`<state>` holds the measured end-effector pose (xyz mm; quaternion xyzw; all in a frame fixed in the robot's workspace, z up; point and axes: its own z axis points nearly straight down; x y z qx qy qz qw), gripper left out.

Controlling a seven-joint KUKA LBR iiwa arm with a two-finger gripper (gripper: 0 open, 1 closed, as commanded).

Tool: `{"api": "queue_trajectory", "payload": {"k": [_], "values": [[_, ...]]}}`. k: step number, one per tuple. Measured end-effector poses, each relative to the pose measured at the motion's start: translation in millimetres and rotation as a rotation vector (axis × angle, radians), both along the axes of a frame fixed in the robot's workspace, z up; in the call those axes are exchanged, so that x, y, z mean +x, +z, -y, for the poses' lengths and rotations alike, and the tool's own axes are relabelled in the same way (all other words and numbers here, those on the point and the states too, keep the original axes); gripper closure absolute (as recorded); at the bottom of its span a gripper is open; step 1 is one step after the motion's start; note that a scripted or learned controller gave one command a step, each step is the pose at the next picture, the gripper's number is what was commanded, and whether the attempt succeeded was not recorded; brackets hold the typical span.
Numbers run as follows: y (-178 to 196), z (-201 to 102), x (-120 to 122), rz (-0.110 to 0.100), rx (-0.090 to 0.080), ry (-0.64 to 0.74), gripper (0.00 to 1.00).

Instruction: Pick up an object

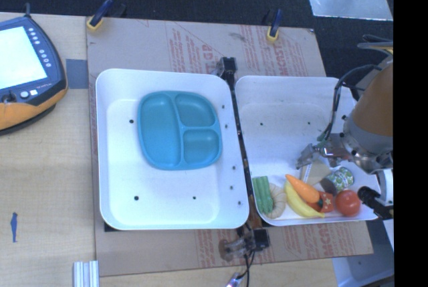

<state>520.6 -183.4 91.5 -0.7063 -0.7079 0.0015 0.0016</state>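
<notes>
The arm [371, 108] reached in from the right and stood over the right bin [281, 98], with the jaws [321, 157] lowered near the bin's front right part. The state of the jaws could not be told: metal parts showed there, but the gap between them was not clear, and no object was seen between them. The objects lay in a group along the front edge of the right bin. From left to right these were a green vegetable [263, 194], a pale object [277, 204] just beside it, a banana [299, 204], a carrot [302, 188] lying across the banana, and a tomato [348, 203] near the front right corner. A small red piece [326, 202] lay between the carrot and the tomato. A round green and white object [342, 178] lay just behind the tomato, close to the jaws. The left bin [114, 165] held a blue divided plate [179, 130], placed flat toward the rear. Both bins rested on a cardboard sheet [200, 45] on the table [47, 185]. A pendant [27, 71] with a screen lay at the left edge of the table, well apart from the bins.
</notes>
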Motion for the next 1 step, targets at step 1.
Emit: {"api": "queue_trajectory", "payload": {"k": [1], "values": [[-0.1,-75.9,-31.7,0.000,0.000,0.005,0.00]]}}
